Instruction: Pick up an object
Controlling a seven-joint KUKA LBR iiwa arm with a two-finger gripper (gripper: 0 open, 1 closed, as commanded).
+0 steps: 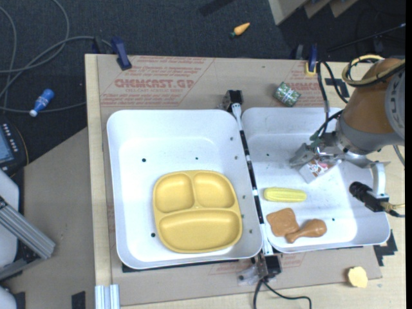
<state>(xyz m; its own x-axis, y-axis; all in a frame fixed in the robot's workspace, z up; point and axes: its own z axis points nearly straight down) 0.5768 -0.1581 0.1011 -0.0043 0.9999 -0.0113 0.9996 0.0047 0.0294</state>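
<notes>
In the right bin (277, 127) lie a yellow corn cob (284, 195), a brown toy chicken drumstick (306, 230) and a brown flat piece (282, 220) beside it. My gripper (313, 160) hangs low over the right bin's middle, above and to the right of the corn. A small white and red object (318, 168) sits right under it. The left bin (129, 140) holds a yellow divided plate (196, 210).
A small green can (287, 94) lies on the cardboard behind the right bin. A yellow piece (357, 277) rests at the bench's front right. A black clamp (233, 99) joins the bins at the back. Cables and a blue bottle (42, 100) lie on the floor.
</notes>
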